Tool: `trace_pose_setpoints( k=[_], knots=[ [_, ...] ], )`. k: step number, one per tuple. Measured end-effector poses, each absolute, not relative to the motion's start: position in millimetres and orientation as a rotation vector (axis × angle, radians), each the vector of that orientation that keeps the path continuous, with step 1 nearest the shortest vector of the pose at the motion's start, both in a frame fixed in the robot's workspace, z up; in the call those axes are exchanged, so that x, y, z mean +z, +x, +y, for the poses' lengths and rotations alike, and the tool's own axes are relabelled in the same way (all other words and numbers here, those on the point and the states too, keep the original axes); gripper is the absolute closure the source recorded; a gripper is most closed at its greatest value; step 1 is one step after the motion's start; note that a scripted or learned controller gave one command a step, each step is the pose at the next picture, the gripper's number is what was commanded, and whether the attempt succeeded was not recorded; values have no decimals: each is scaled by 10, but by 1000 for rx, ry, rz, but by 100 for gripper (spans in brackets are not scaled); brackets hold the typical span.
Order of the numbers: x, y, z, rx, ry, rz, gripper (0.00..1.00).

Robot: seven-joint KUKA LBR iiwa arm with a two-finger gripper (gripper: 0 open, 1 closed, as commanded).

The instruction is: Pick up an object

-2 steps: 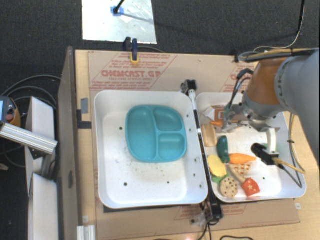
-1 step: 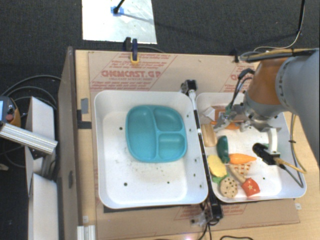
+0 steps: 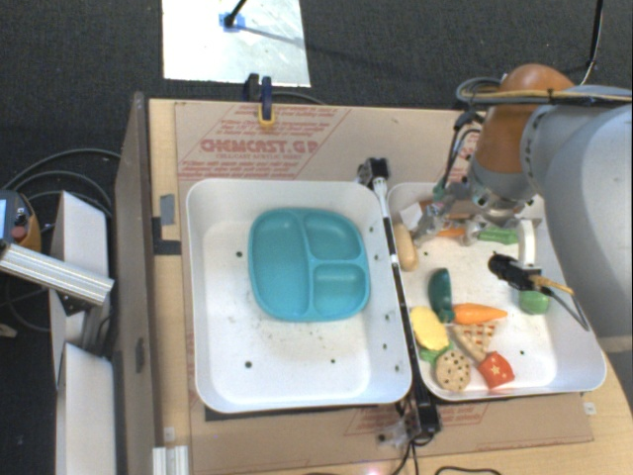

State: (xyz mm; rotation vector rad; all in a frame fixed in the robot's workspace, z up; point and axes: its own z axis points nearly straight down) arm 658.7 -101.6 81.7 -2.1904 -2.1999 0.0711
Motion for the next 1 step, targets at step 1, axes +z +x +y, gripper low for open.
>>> trace_pose_setpoints(
  k=[1],
  knots=[
    [800, 6581, -1055, 54, -2186, -2195, 0]
  ],
)
